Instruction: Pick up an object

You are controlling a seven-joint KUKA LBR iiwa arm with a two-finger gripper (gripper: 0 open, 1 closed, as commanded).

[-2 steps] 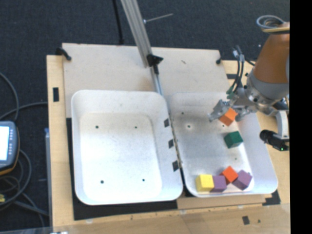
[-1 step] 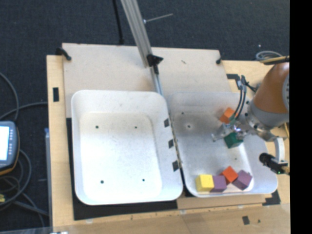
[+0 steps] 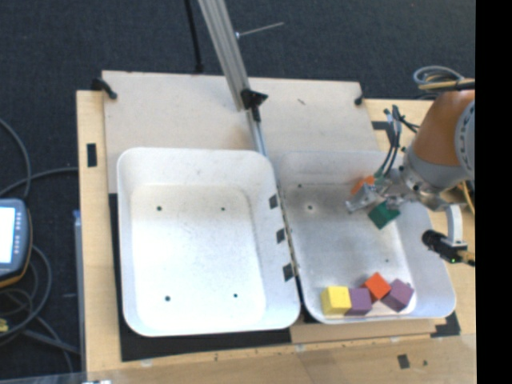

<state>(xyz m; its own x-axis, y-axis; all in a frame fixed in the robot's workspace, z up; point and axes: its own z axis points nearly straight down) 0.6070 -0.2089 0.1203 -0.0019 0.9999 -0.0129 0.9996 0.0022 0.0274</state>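
Note:
My gripper (image 3: 374,202) hangs over the upper part of the right bin (image 3: 320,238), at the end of the grey arm with its orange band (image 3: 440,134). A dark green block (image 3: 386,215) sits directly at the gripper's lower end, partly covered by it; whether it is held or rests on the bin floor is not clear. A small orange piece (image 3: 365,185) shows just up and left of the gripper. Along the bin's front edge lie a yellow block (image 3: 337,298), a purple block (image 3: 360,301), an orange block (image 3: 378,285) and another purple block (image 3: 398,294).
The left bin (image 3: 200,238) stands beside the right one, with a ridge (image 3: 284,230) between them. A slanted metal post (image 3: 228,46) rises behind the bins. Cables (image 3: 392,146) hang by the wrist. A pendant screen (image 3: 12,238) lies at the far left.

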